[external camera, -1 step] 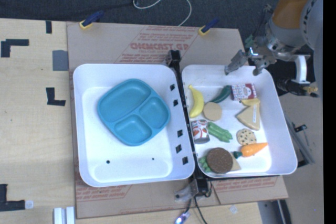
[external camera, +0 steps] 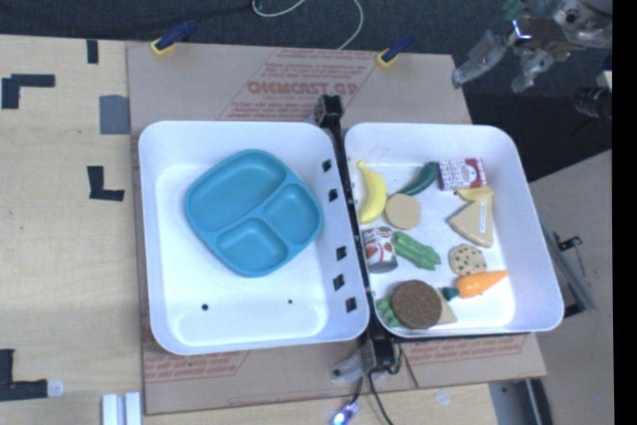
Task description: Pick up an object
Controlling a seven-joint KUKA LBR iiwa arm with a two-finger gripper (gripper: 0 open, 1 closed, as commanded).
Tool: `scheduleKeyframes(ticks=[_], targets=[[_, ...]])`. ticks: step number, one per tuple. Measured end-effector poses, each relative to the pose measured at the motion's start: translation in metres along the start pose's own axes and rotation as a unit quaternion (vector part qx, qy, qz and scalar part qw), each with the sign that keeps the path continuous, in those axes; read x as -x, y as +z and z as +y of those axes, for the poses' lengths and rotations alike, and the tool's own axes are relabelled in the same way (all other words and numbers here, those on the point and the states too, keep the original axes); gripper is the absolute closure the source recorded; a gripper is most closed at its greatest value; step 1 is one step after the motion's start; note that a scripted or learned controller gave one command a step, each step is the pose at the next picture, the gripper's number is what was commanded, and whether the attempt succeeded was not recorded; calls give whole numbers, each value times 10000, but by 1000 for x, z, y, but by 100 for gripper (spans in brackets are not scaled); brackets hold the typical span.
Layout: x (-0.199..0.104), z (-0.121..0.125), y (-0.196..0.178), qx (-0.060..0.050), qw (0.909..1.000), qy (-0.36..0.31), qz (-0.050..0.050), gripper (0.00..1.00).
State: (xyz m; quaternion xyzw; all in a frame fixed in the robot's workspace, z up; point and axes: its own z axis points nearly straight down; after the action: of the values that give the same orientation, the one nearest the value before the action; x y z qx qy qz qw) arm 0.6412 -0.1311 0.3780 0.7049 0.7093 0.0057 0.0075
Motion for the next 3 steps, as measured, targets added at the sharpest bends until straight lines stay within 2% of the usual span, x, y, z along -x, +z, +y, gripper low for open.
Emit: scheduleKeyframes(ticks=[1,2,3], targets=[[-37,-32,-144,1,10000,0,3,0],[-36,-31,-143,-90,10000,21,2,100],[-29,-61,42,-190,9998,37,23,100]])
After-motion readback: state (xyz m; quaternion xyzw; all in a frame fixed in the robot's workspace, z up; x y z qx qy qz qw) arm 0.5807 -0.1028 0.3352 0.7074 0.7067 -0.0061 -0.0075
